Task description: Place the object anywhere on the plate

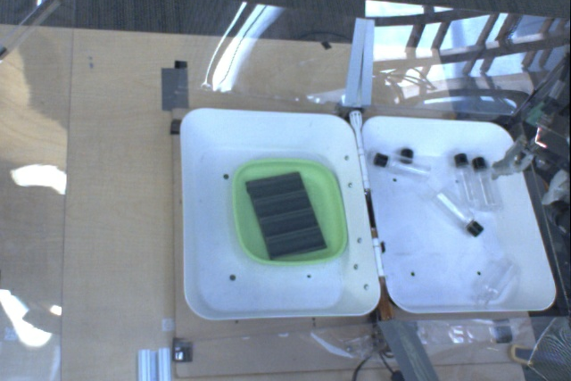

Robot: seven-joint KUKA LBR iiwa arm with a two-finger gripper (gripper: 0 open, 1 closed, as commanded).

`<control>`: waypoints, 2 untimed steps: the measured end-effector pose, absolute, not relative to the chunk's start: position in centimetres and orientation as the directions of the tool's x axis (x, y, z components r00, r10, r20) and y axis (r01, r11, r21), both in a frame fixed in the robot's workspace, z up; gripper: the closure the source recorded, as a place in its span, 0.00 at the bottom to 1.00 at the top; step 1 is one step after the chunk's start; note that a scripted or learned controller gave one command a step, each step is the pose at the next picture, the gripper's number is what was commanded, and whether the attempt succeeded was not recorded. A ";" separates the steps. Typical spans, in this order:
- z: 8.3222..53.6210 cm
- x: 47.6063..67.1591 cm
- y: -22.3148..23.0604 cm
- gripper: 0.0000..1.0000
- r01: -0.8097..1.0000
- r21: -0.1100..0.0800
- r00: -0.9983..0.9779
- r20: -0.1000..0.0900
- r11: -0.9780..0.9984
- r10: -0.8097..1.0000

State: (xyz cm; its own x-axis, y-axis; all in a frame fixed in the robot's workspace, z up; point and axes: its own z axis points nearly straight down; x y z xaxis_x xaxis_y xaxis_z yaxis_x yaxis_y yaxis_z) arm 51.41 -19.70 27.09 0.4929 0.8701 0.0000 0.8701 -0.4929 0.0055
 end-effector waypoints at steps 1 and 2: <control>30.3 48.9 -19.6 0.00 0.836 0.009 0.549 0.001 -0.549 0.836; 27.8 56.0 -19.7 0.00 0.846 0.007 0.533 0.000 -0.533 0.846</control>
